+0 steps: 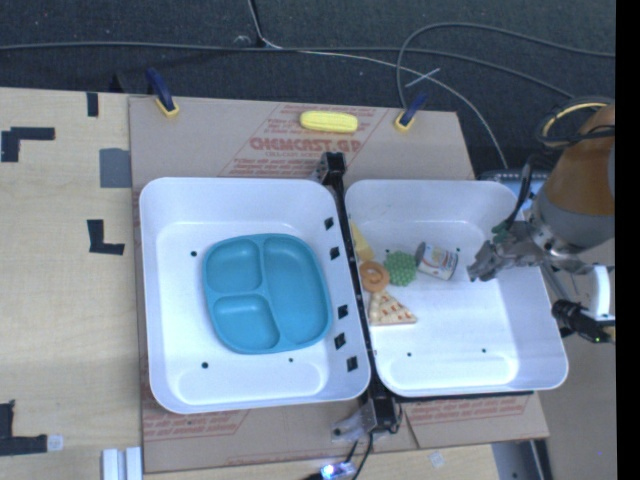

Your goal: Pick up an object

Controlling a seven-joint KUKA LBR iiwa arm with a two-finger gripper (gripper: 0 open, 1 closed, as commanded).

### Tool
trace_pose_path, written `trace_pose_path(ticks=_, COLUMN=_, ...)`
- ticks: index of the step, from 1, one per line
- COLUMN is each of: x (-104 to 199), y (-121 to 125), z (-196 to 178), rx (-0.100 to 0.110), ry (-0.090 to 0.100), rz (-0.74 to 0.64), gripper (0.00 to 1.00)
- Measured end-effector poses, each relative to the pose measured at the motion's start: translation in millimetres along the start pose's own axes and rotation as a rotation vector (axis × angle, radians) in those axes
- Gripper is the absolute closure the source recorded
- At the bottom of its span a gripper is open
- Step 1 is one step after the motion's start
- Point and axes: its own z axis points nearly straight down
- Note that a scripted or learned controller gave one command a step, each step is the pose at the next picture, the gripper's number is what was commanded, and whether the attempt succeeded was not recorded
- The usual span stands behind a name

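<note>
Camera view | left bin (160, 268): blue divided plate (266, 293) | right bin (500, 358): small can (437, 261), green ball (401, 267), waffle piece (391, 312) | pincer (487, 265): beside can, grip state cannot be told

Red "CHEMCAST GP" print on brown backing sheet (290, 146).

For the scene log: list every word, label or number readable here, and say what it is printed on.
"CHEMCAST GP": red print on the brown sheet under the bins, repeated in rows; the smaller lines around it are too blurred to read.
Label on the small can in the right bin: too small to read.
</note>
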Motion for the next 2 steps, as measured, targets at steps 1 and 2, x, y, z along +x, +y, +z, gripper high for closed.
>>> trace_pose_path(ticks=1, x=-0.1, y=4.3, z=-42.9, rx=-0.001, ry=0.000, rz=-0.001, gripper=1.00)
trace_pose_path(ticks=2, x=0.1, y=4.8, z=-53.2, rx=0.002, ry=0.001, rz=-0.001, gripper=1.00)
